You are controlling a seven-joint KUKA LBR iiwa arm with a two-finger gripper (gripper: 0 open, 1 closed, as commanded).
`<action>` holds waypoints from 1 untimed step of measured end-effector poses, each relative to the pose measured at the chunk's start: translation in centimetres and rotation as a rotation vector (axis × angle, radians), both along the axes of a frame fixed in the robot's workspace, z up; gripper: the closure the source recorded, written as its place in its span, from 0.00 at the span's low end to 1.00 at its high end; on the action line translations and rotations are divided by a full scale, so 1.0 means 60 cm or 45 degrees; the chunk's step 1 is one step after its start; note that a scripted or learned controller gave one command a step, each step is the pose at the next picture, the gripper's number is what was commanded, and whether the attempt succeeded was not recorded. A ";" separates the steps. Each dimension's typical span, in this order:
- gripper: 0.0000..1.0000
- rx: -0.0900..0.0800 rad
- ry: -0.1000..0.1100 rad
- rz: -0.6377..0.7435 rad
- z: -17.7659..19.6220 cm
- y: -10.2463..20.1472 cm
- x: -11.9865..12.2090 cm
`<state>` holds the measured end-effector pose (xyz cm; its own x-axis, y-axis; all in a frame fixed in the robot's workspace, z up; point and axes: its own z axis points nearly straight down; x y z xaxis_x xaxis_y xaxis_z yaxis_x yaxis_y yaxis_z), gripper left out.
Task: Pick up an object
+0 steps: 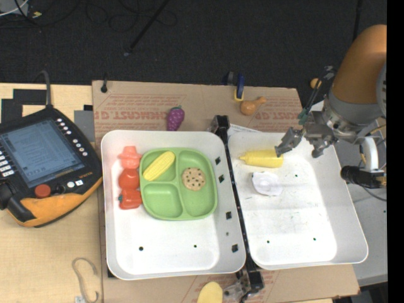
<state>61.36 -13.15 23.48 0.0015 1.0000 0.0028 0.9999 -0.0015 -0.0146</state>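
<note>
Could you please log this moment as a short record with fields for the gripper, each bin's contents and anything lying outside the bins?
gripper: gripper low over the right bin, next to the yellow bottle's tip
right bin: yellow bottle lying on its side; white cup in front of it
left bin: green divided plate holding toy corn and cookie; red bottle beside the plate
outside bins: purple grapes, toy pear, teach pendant

pale wood bench point(44, 251), cardboard sheet point(202, 103), dark floor point(189, 30) behind.
</note>
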 end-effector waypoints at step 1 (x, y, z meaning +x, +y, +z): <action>0.00 -0.002 -0.016 0.002 0.012 0.000 0.004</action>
